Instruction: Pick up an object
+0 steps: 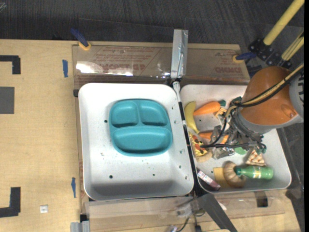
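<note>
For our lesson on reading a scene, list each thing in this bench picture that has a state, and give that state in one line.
teal divided plate: right way up in the left bin, compartments bare.
green bottle: lying on its side in the right bin.
banana: lying flat by the right bin's left wall.
gripper: down among the toys, fingers hidden.

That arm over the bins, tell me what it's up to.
The arm reaches down into the right bin, its gripper among a clutter of toys: a banana, a green bottle and other bits. Nothing is visibly held. The left bin holds a teal divided plate.
</note>
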Tool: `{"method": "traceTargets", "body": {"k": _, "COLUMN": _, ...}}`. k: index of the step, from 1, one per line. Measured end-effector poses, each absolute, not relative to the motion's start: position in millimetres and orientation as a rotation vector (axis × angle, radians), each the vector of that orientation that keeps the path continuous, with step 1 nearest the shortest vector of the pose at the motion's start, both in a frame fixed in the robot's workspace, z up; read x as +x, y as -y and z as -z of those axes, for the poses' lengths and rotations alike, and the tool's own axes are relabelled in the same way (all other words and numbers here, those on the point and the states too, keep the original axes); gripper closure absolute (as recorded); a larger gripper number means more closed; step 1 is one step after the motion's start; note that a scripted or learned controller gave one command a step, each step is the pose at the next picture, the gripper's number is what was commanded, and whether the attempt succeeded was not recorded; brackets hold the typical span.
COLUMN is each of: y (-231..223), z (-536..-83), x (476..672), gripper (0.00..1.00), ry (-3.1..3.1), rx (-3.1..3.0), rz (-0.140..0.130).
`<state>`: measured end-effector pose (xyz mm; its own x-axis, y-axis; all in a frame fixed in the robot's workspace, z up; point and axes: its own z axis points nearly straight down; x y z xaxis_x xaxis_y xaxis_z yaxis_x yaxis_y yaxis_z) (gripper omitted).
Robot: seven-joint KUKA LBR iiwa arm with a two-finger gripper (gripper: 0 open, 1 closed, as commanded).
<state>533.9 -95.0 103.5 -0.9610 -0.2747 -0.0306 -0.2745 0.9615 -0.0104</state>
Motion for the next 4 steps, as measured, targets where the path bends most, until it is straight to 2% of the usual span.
{"method": "traceTargets", "body": {"k": 1, "y": 95, "z": -227, "x": 607.7, "gripper": 1.0, "ry": -3.072, "rx": -0.552, "rz": 0.008}}
{"method": "traceTargets", "body": {"k": 2, "y": 79, "z": -260, "x": 660.7, "gripper": 1.0, "ry": -3.098, "rx": -0.439, "rz": 0.001}}
{"method": "traceTargets", "body": {"k": 3, "y": 90, "z": -173, "x": 638.5, "gripper": 1.0, "ry": -3.114, "rx": -0.416, "rz": -0.004}}
{"method": "traceTargets", "body": {"k": 4, "y": 90, "z": -177, "x": 640.5, "gripper": 0.0, "ry": -3.106, "rx": -0.415, "rz": 0.0}}
